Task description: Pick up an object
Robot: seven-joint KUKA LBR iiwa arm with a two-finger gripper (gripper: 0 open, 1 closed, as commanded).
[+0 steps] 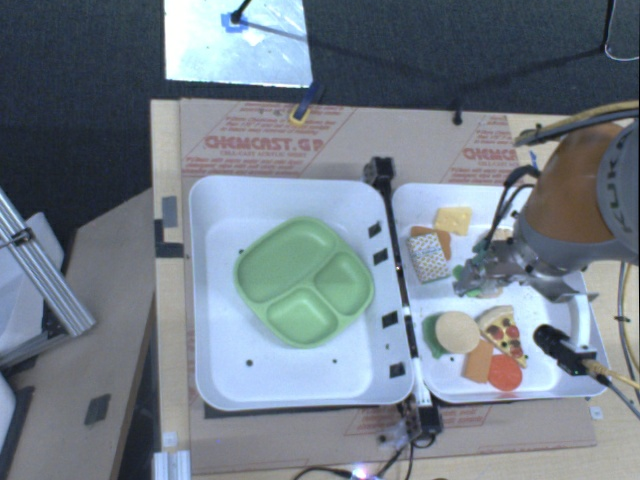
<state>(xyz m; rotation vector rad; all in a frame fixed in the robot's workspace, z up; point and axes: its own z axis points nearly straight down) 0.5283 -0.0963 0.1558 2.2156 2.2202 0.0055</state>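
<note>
**Toy food awaits a grip in the right bin**

The gripper (478,276) hangs low in the right bin (415,313); whether its jaws are apart cannot be told. Nearest lies a speckled block (428,257), seemingly light and stiff, best pinched across its narrow sides.

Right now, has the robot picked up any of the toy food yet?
Not yet, as far as I can see. The gripper is down in the right bin, in the middle of the toys, but nothing shows between its fingers. The pizza slice, burger, cheese wedge and small patterned packet all lie in the bin. Grabbing and lifting one is left.
</note>
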